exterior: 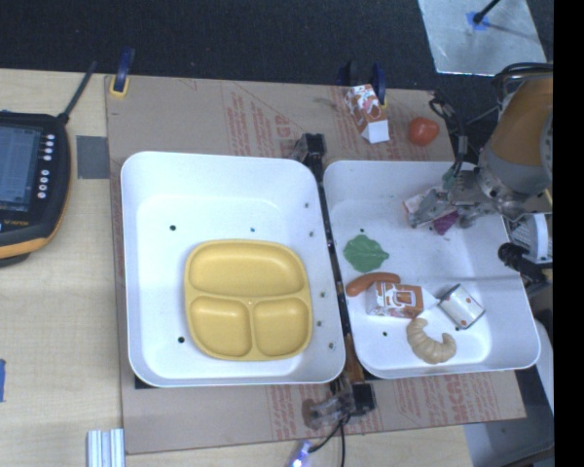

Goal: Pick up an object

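While the gripper [446,208] hangs low in the right bin [506,353] (upper part), its grip state is unreadable.

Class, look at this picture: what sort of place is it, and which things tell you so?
Probably a robotics lab test bench: a grey robot arm with an orange band reaches over two shallow white bins, and an orange-edged handheld control pendant lies nearby.

Yellow tray [247,298] in left bin [146,178], pincer [438,208] over right bin [511,343]
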Action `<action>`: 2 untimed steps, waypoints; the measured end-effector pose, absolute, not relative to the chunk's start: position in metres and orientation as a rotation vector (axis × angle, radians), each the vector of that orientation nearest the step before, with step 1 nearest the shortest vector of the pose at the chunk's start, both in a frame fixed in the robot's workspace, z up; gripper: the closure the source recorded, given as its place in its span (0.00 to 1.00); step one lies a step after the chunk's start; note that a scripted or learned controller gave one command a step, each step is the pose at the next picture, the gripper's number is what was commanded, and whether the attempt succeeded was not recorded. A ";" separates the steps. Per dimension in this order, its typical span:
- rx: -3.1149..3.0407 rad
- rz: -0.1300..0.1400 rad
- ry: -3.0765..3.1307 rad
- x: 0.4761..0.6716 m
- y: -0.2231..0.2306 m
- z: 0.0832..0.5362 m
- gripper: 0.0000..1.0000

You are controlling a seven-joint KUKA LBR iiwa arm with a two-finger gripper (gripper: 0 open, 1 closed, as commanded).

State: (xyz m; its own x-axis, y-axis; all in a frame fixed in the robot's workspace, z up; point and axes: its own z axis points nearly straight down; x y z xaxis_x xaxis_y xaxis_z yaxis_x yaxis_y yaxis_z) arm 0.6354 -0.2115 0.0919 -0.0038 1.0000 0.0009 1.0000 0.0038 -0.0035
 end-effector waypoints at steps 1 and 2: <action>-2.215 0.002 -2.225 0.656 -0.212 0.092 0.00; -2.209 0.008 -2.226 0.656 -0.213 0.104 1.00</action>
